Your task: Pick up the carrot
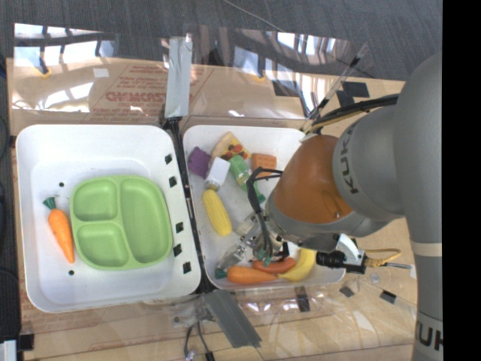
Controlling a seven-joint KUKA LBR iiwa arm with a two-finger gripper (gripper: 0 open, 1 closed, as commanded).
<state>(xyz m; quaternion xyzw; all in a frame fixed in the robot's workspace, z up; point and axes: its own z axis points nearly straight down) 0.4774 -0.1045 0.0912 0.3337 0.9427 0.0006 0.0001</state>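
A carrot [62, 234] with a green top lies in the left bin, between the bin's left wall and the green divided plate [120, 222]. A second long orange carrot-like piece [250, 275] lies along the front wall of the right bin. My gripper [249, 248] is low in the right bin, just above and behind that orange piece, beside a red piece [276, 265] and a banana [303, 265]. The orange wrist band and grey arm hide the bin's right half. I see nothing lifted off the floor of either bin.
The right bin [197, 138] also holds a corn cob [217, 211], a purple piece [198, 160], a white block [217, 173], a green bottle [240, 170], a pizza slice [228, 146] and an orange block [264, 162]. A black divider runs between the bins.
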